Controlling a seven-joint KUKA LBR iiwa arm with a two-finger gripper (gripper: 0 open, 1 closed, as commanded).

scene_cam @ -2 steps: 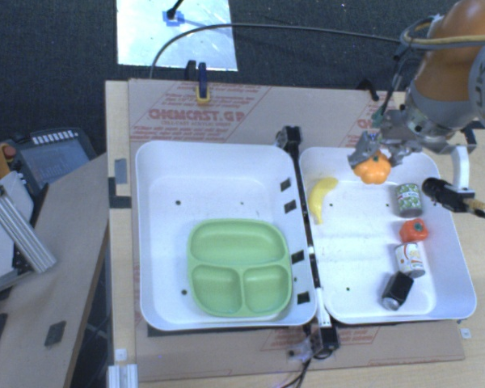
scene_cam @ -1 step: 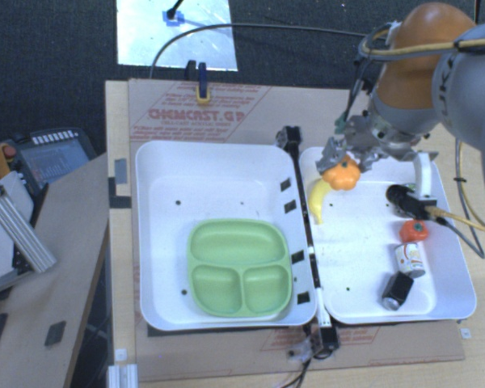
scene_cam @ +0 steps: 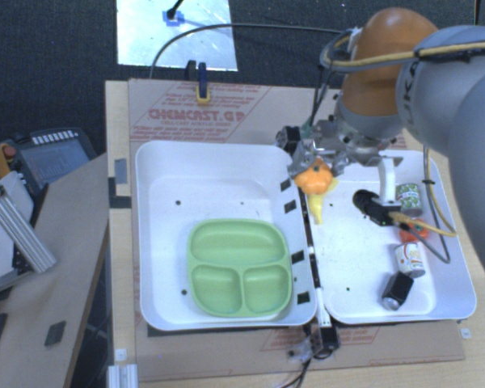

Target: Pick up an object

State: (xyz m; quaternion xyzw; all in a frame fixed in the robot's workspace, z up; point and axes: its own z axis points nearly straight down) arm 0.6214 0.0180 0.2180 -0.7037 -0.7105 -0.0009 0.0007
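Camera view from above, at a slant. Two white bins lie side by side on a printed cardboard sheet (scene_cam: 226,113) spread over the tabletop (scene_cam: 115,241). A blue-and-yellow clamp (scene_cam: 200,83) grips the far edge of the sheet.

The left bin (scene_cam: 210,192) holds a pale green plate (scene_cam: 238,269) with three compartments, lying flat in the near half, close to the ridge between the bins.

The right bin (scene_cam: 352,257) carries its contents along its right side:
- a small can with a green label (scene_cam: 408,194)
- a slim orange-red item (scene_cam: 414,229), too small to identify
- a white can with red print (scene_cam: 410,259)
- a black cylinder (scene_cam: 397,290) lying tilted, nearest the camera

All of these lie well apart from the hand (scene_cam: 314,168), and nothing crowds the space around it.

The grey arm enters from the right. The hand is poised over the far end of the ridge between the bins. Its fingers are clenched around the orange-and-yellow toy (scene_cam: 314,181). The toy has a rounded orange upper part held at the fingers and a narrow yellow tail that hangs down to a point beside the ridge, on the right bin's side.
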